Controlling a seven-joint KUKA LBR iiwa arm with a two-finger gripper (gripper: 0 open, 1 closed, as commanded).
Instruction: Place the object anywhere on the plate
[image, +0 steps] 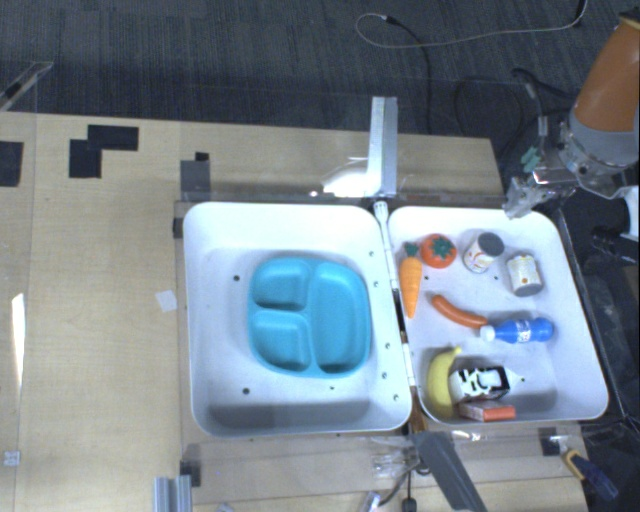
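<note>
A blue three-compartment plate (305, 315) lies in the left white bin (215, 250), with nothing on it. The right bin (575, 300) holds several toy items: a carrot (410, 282), a tomato (438, 251), a hot dog sausage (458, 311), a blue bottle (518, 330), two small cans (487, 251) (523, 273), a banana (441, 375), a black and white toy (482, 381) and a small red box (487, 411). My gripper (522, 195) hovers at the back right corner of the right bin, above its rim, with nothing visible between its fingers.
A metal post (384, 150) stands upright behind the seam between the bins. Cables run over the dark floor at the back. The wooden bench stretches to the left of the bins.
</note>
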